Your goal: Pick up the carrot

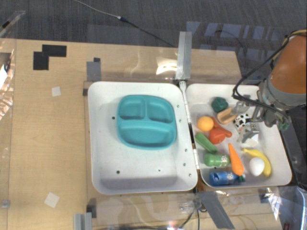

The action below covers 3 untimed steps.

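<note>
Camera view: slanted look down on both bins; I reach in from the right.
Carrot (235, 160): lies in the right bin (283, 175), front half, btwn a green can (215, 160) on its left and a white egg (256, 166) on its right. Thin end points up-left, fat end toward the front rim, near a blue bottle (223, 178).
My gripper (248, 127): hangs over the right bin's rear half, above and a bit right of the carrot, not touching it. Nothing seen btwn my fingers.
Finger state: can't tell, the view is too cluttered around the tips to say spread or pressed together.
Handling, my guess: looks like a toy veg, so light, stiff, smooth plastic skin, prob slippery. Not fragile.
Taper: the cone shape may squirt out of a pinch near the tip.
Where to grip: mid-body to fat half, pads across the short axis, so wrist turned square to its long axis.
Crowding: egg and a yellow banana (259, 156) sit just beside it on the right, can close on the left; little room for my fingers to drop in.
Left bin (103, 176): holds a teal divided tray (145, 121), not in my way.
</note>
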{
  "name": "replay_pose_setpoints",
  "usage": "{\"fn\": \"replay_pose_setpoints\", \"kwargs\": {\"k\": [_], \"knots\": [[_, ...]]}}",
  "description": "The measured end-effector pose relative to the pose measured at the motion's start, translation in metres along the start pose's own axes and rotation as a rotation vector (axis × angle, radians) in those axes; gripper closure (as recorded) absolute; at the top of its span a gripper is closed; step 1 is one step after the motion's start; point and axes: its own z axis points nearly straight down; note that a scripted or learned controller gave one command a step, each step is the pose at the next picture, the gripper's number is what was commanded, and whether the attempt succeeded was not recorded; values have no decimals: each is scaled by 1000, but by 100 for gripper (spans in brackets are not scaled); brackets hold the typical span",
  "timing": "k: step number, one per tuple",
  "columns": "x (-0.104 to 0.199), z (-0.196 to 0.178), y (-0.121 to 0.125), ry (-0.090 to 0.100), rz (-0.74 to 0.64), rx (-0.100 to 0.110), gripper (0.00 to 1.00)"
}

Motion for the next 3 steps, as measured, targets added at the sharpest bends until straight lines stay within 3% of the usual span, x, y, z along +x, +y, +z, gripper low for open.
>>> {"fn": "replay_pose_setpoints", "kwargs": {"k": [1,2,3], "knots": [[9,98,6,-21,102,3,0],[47,104,0,-39,398,0,0],[45,93,1,-42,391,0,100]]}}
